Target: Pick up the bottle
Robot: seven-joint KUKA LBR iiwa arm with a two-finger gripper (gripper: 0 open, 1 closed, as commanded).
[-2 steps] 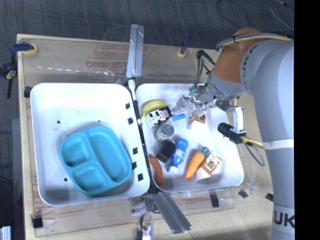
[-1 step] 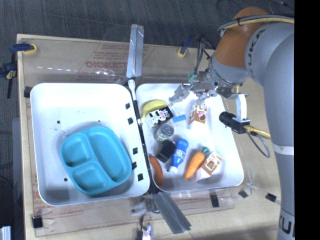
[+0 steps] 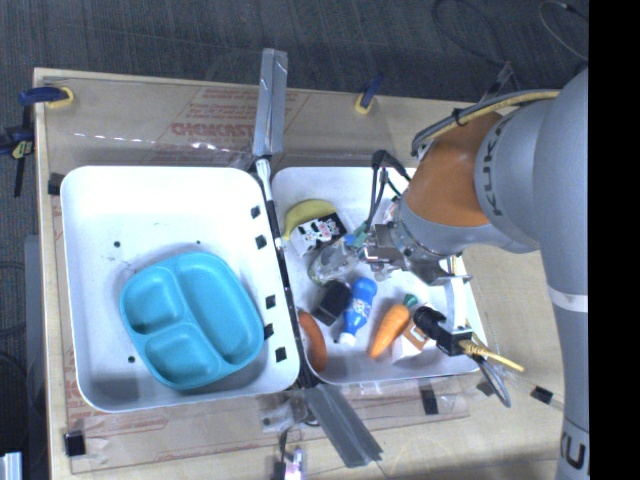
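- The bottle, blue with a white cap end, lies on its side in the right bin, low in the clutter, its cap pointing toward 6 o'clock.
- An orange carrot lies just beside the bottle at its 3 o'clock; a dark block touches it at 9 o'clock; a yellow piece sits farther off at 11 o'clock.
- The gripper hangs over the bin at the bottle's 12 o'clock, above a tangle of small items; whether the claw is wide or narrow I cannot tell.
- Nothing shows between its tips, so I judge the step in hand to be the approach, with the bottle not yet grasped.
- The next move calls for shifting toward 6 o'clock, then closing across the bottle's narrow width, clear of carrot and block.
- The left bin carries a blue divided tray, away from the work.
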